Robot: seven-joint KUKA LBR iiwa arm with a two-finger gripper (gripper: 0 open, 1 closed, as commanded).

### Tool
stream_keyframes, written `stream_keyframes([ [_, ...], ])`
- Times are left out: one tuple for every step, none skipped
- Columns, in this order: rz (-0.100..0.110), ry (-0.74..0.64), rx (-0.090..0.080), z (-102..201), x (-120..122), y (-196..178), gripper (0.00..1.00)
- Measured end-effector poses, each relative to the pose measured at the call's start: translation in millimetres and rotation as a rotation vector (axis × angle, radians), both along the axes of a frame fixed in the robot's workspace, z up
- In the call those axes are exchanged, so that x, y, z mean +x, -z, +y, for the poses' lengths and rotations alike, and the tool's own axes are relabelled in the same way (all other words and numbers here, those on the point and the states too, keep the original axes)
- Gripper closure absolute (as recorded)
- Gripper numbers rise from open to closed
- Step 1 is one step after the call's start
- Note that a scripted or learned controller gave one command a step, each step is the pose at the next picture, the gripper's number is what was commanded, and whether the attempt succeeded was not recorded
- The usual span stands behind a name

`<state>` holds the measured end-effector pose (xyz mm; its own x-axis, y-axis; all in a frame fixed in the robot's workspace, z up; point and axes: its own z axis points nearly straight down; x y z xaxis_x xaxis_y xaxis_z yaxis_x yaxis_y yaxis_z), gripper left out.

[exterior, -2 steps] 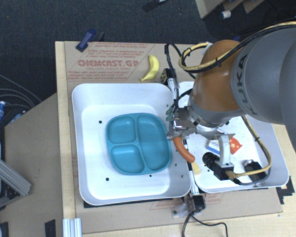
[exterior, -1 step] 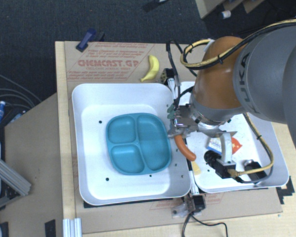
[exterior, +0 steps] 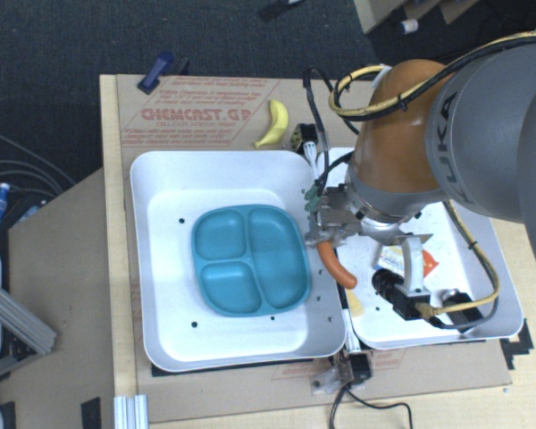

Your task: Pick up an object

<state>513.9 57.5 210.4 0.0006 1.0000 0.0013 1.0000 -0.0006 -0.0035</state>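
Lying across the wall between the two bins, the orange carrot (exterior: 337,266) looks light, stiff and smooth, best pinched mid-length. Whether the gripper (exterior: 326,231) just above holds it, I cannot tell. A blue divided plate (exterior: 249,259) sits close left; a banana (exterior: 273,123) lies well apart.

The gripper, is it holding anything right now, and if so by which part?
It looks like the gripper has the orange carrot by its upper end, the rest hanging over the seam between the bins, though the arm hides the contact, so it's uncertain.
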Motion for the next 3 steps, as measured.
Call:
stream_keyframes([
  [-0.005, -0.001, -0.002, -23.3, 61.8, -49.8, 1.0],
  [-0.001, -0.001, 0.0, 18.6, -16.0, -13.2, 1.0],
  [-0.003, 0.001, -0.002, -29.8, -34.8, -47.8, 1.0],
])
